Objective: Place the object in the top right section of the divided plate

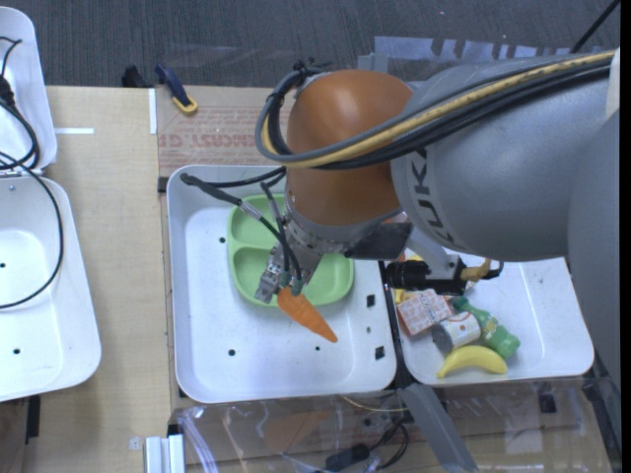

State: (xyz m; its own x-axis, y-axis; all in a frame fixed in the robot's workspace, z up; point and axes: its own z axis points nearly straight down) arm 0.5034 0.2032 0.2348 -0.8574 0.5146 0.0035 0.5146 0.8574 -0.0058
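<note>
A green divided plate [246, 249] lies in the upper middle of the left white bin [197, 343], and the arm covers its right half. My gripper [282, 284] hangs over the plate's near edge with its fingers pointing down. It is shut on the thick end of an orange carrot [310, 317]. The carrot slants down and to the right, and its tip reaches past the plate over the bin floor. The arm's orange band [345, 136] hides the plate's top right section.
The right bin [552, 294] holds a banana [471, 363], a green bottle [495, 337], a red and white packet [426, 311] and other small items. Dark cables [251, 215] trail from the wrist across the plate. A white machine stands at the far left.
</note>
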